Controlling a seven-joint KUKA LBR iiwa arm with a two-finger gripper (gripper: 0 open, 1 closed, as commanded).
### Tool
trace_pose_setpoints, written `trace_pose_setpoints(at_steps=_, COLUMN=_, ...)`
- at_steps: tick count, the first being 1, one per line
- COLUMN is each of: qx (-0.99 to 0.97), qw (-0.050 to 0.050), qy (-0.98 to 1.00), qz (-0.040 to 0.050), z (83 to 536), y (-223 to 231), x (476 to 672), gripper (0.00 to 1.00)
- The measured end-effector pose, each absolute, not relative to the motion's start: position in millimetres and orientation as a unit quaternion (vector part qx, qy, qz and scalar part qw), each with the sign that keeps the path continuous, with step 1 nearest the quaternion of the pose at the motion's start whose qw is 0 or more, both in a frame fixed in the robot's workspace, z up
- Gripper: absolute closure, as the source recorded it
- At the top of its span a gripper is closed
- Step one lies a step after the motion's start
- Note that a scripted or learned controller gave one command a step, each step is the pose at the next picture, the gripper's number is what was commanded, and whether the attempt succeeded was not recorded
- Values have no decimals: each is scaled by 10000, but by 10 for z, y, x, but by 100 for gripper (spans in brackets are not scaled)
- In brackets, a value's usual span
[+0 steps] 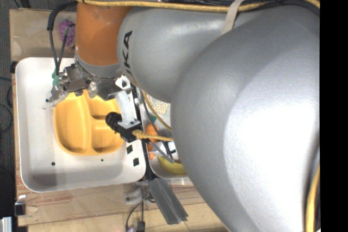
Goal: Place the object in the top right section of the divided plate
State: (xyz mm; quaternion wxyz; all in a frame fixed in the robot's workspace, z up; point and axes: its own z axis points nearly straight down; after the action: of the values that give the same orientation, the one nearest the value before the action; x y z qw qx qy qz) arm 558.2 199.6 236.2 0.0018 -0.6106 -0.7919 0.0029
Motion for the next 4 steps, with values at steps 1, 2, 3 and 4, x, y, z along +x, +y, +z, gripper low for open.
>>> trace_pose_setpoints(at_steps=1, qx=-7883, qw=17, qy=-6153, qz=38, z=2371, y=2081, x=4865, gripper=0)
trace_pose_setpoints(at_steps=2, qx=-6134, qw=7, qy=-7898, qz=11, z=2911, y=2188, x=5272, gripper=0)
trace_pose_setpoints(at_steps=3, qx=-7443, qw=14, qy=-6679, qz=29, z=3014, y=1871, x=4840, gripper=0)
trace_pose_setpoints(at_steps=4, qx=-7127, qw=4, qy=-7015, qz=-2, z=4430, y=1161, x=4928, gripper=0)
